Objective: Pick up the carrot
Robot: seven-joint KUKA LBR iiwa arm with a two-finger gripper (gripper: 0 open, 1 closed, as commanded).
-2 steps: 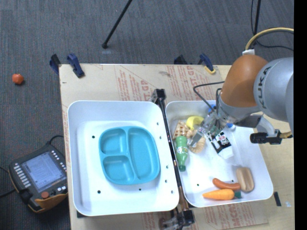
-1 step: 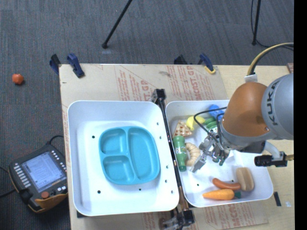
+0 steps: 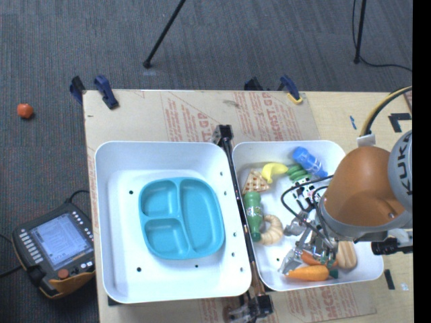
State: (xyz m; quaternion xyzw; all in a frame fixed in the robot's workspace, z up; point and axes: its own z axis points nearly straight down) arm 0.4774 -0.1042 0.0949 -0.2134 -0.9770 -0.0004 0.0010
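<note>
Camera view showed the carrot [image 3: 312,273] lying flat on the floor of the right bin [image 3: 269,278], near its front wall, so the pick was not yet done: the grasp and the lift were both left. The gripper [image 3: 304,253] hung low over it, just above and touching or nearly so; how it was set I could not tell. A croissant [image 3: 273,229] and a green bottle [image 3: 253,212] lay to the carrot's left
</note>
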